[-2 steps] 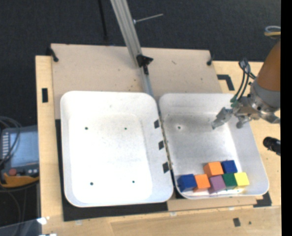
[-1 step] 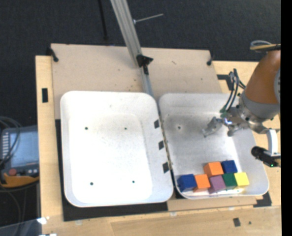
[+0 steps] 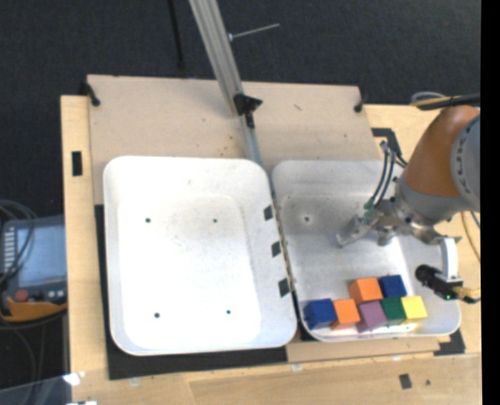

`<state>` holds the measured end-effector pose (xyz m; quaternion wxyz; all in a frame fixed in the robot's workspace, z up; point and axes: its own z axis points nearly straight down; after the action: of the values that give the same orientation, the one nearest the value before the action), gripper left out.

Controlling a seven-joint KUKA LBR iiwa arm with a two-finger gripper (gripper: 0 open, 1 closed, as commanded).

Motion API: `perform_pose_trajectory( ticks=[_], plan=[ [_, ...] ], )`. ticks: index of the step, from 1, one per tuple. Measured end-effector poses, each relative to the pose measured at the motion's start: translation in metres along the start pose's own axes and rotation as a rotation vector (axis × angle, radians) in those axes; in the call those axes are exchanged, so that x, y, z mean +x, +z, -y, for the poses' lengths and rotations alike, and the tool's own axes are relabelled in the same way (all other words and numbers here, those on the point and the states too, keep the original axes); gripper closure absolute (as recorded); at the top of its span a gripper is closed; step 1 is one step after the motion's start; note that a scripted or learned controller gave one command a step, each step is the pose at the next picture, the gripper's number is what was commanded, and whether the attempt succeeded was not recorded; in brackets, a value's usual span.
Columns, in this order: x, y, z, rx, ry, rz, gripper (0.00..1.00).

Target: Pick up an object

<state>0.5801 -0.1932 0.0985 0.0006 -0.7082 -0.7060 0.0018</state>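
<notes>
Nothing is picked up yet: the end effector (image 3: 348, 236), grip state unclear, hovers above the blocks (image 3: 369, 305) lying in the bin (image 3: 317, 194)

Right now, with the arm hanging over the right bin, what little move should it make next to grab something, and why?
Probably shift toward the near edge of the right bin, then lower. The gripper sits over a bare patch of the bin floor, while the coloured blocks are clustered along the near edge: blue block, orange block, yellow block. Nothing lies beneath it to pick up.
</notes>
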Motion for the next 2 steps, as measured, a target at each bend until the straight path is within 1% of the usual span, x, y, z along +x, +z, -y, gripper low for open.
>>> perform_pose_trajectory(
  ticks=[1,2],
  plan=[
    [-0.001,-0.014,-0.002,-0.009,0.005,-0.001,1.0],
    [-0.011,-0.065,-0.002,-0.01,-0.001,0.001,1.0]
  ],
)
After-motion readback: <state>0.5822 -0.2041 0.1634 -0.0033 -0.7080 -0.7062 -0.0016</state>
